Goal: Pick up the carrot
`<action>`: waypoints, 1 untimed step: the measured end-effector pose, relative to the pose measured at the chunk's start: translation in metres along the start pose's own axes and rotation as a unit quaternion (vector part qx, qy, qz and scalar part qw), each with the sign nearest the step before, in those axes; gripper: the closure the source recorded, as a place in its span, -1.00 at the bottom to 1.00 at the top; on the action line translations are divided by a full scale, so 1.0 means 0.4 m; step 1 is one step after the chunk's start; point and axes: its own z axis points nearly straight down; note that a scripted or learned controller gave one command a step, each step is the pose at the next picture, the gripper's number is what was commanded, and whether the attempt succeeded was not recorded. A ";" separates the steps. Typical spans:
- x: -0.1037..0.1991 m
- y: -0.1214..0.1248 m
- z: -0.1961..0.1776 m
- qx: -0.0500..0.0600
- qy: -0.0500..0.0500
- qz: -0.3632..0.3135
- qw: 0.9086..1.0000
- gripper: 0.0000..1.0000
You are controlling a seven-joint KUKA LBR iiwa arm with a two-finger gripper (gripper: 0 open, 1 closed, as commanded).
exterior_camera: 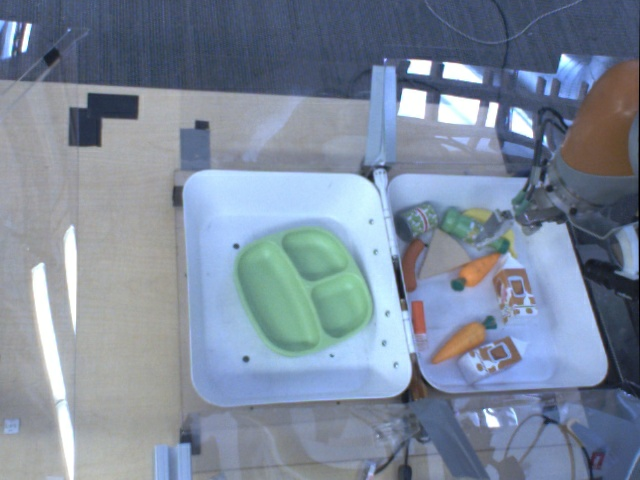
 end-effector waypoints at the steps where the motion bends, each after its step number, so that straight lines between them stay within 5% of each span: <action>1: 0.091 -0.040 0.167 -0.004 -0.002 0.007 1.000 -1.00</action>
